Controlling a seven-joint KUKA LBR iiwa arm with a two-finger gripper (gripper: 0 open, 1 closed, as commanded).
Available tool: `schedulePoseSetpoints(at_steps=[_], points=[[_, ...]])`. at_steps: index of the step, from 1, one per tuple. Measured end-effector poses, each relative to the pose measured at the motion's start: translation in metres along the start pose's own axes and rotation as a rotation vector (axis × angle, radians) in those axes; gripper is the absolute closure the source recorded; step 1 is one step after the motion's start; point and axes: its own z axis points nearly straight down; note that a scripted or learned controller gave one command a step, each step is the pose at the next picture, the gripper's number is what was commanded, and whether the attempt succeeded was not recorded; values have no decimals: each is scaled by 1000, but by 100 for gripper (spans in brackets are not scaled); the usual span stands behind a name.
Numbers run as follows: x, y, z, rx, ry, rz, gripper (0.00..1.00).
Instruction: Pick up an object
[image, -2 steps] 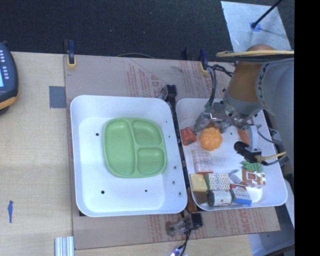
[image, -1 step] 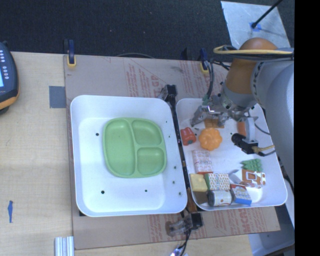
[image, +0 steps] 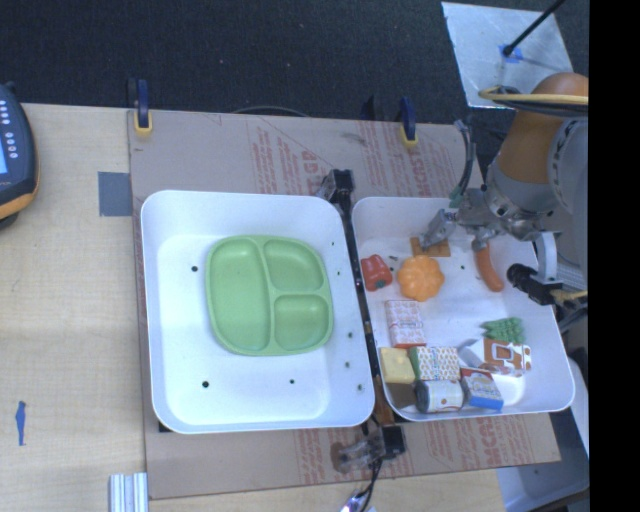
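My gripper (image: 457, 234) hangs over the far part of the right bin (image: 560, 345), its two fingers spread apart with nothing between them. Just below it lie an orange fruit (image: 421, 277) and a brown flat piece (image: 428, 247) by the left fingertip. A sausage (image: 488, 268) lies beside the right fingertip. A small red item (image: 375, 271) sits at the bin's left wall. Nearer the front are a pink-white packet (image: 404, 323), a yellow block (image: 396, 364), a patterned box (image: 437, 362), a can (image: 440, 396), a green broccoli piece (image: 503, 329) and an orange-white carton (image: 508, 355).
The left bin (image: 170, 300) holds a green divided plate (image: 268, 294). A black divider rail (image: 352, 270) runs between the bins. The arm's grey body (image: 545, 170) stands over the right bin's far right corner. A handheld controller (image: 15, 150) lies at the bench's far left.
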Motion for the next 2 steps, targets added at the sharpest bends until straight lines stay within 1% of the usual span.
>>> schedulePoseSetpoints(at_steps=[1, 2], points=[[3, 1, -10, 1, 2, -7, 100], [3, 0, -10, 2, 2, -8, 0]])
